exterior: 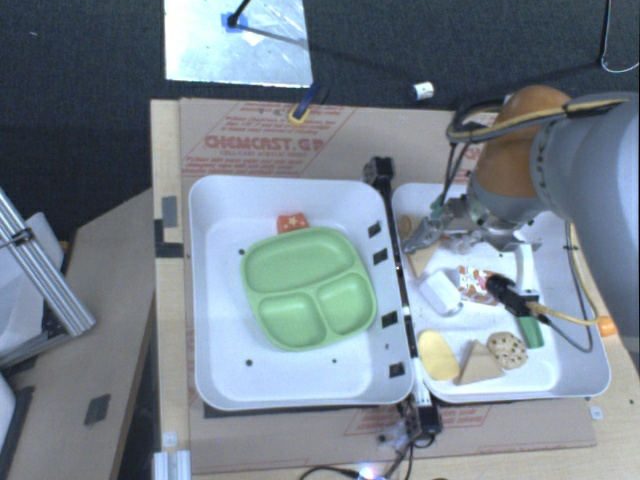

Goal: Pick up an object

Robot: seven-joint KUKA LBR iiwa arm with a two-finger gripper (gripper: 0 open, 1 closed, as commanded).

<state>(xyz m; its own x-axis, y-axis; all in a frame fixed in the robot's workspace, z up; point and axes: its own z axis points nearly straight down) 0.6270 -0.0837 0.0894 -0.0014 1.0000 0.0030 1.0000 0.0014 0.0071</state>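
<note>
The grey arm is reaching in from the right of the frame, its gripper (432,230) hanging low over the upper left corner of the right bin (580,368); whether it is open or closed, I cannot tell. Below it are lying a white block (438,292), a yellow piece (436,354), a cookie (507,349) and a green marker (527,325). A green divided tray (308,286) is sitting in the left bin (215,298), an orange block (292,223) just above it.

arm (585,158): cut off at right edge | end effector (432,230): fingers unclear
</note>
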